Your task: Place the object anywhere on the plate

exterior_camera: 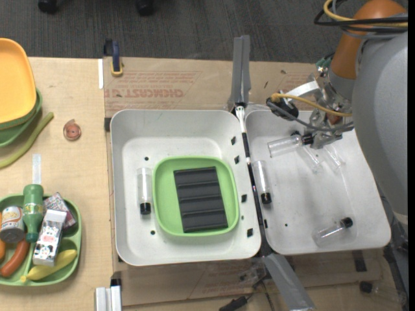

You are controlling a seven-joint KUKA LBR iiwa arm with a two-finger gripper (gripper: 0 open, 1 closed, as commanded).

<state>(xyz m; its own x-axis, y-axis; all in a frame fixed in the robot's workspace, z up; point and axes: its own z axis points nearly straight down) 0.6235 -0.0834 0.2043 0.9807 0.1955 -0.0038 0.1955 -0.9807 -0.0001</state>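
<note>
Dark carpet runs along the top of the frame above the table [71, 167], which bears 2 white bins. At upper right the arm [382, 102] hangs over the right bin [363, 232]; its end effector [316, 135] appears to carry a clear vial [283, 147] at its tip, though how wide it stands open I cannot tell. The green plate [165, 203] lies in the left bin [126, 141], holding a black grooved block [200, 198]. Risks: a slick tube could slip out crossing the divider, or land on the block and roll off. Other vials [143, 190] could confuse the target.
</note>
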